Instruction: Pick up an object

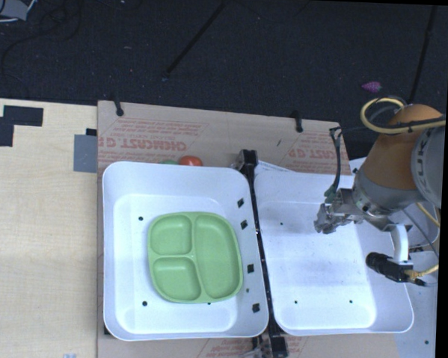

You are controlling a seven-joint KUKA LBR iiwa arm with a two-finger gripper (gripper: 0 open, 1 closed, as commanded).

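Note:
A light green divided plate [194, 257] lies flat in the left white bin [125, 199], with three compartments and nothing in them. My gripper [326, 222] hangs over the upper right part of the right white bin [329, 307], well apart from the plate. I see nothing held at its tip. A small red and orange thing [190, 162] sits just behind the left bin's far rim, on the cardboard.
Brown cardboard [211, 140] lies under and behind both bins. A black divider strip [252, 236] runs between the bins. Pale wooden bench top [33, 239] spreads to the left. Dark floor with cables lies beyond the bench.

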